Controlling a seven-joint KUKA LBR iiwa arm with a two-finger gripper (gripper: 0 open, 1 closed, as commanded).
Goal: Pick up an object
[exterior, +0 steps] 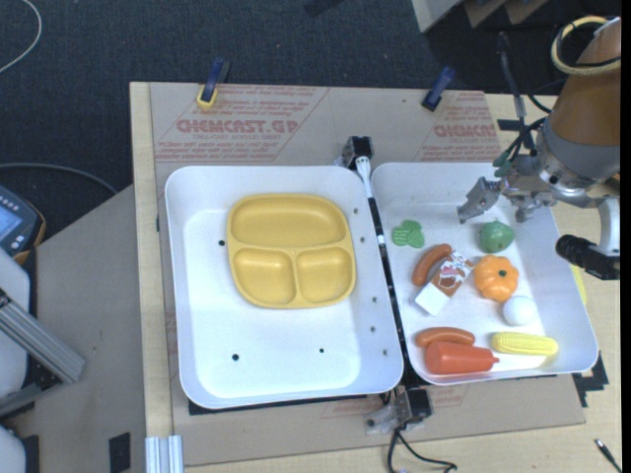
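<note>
My gripper (499, 203) hangs over the back of the right bin (582, 313), its two fingers spread open with nothing between them. A round green toy (496, 235) lies just in front of it, close below the fingertips. Nearby lie an orange pumpkin (496, 277), a brown sausage (432, 262), a small brown-and-white packet (450, 276), a white egg (517, 310) and a leafy green piece (407, 233). Along the front of the bin lie a yellow corn cob (525, 343) and a red carrot (459, 359).
The left bin (197, 294) holds a yellow divided plate (291, 247). A black ridge (380, 254) runs between the two bins. The grey arm with its orange band (587, 106) comes in from the right, and a black part (590, 254) juts over the right bin's edge.
</note>
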